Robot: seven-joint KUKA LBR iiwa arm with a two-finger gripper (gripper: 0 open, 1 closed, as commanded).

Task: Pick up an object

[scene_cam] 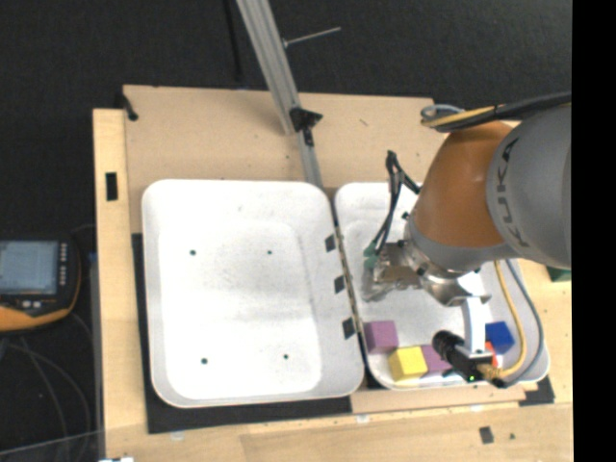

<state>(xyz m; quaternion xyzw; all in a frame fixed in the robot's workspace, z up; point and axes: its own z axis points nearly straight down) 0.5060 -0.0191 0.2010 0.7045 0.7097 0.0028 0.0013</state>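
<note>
Presently on record, item by item: a pale wooden bench top (221, 133) bearing two shallow white plastic bins side by side. The left white bin (241, 287) is the larger as seen, with a few small dark dots on its floor. The right white bin (358, 210) touches it along a shared edge fitted with small dark clips. A grey robot arm with a broad orange band above the wrist (481, 195) enters from the right and hangs over the far and middle part of the right bin, hiding much of its floor. Its two-finger gripper (390, 272) sits low near the left wall of that bin; whether its jaws are spread or pressed together cannot be told, as the wrist covers them, and nothing can be seen between them. Loose objects lie along the near end of the right bin: a small purple block (382, 334) just beside the bin's left wall, a small yellow cube (408, 362) near and to the right of it, a small blue block (499, 336) further right beside the arm's white fittings. A slanted grey metal rail (274, 56) rises from the far edge of the bench. A small handheld screen unit with an orange casing (34, 277) rests off the bench at far left.
</note>
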